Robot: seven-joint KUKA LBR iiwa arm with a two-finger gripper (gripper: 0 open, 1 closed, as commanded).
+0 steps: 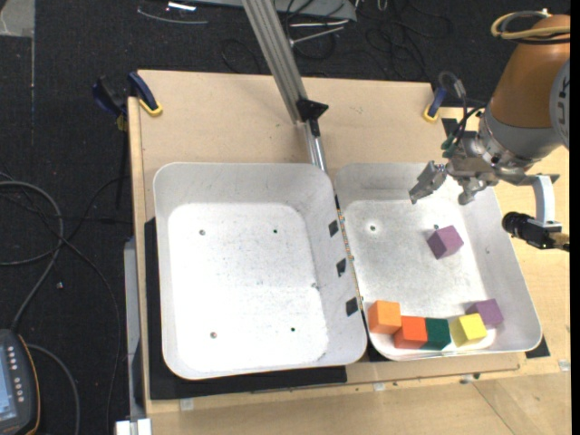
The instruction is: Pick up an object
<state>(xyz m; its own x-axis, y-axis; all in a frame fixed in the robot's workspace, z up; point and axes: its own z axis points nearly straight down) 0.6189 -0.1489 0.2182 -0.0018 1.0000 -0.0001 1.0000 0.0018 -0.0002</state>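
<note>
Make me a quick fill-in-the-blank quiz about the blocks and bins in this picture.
1. All the blocks lie in the ____ bin.
2. The block lying alone is ____ in colour.
3. In the row at the near edge, the green block sits between the red block and the ____ one.
4. The gripper hangs with its fingers ____.

Answers: right; purple; yellow; open

No legible markings

You will find no readable text, label, brand, number or sign on any surface. The device (14, 388) at the 8 o'clock edge of the view has a lit screen, but its content is too small to read. The black tabs (342, 265) along the seam between the two bins carry no discernible print.
</note>
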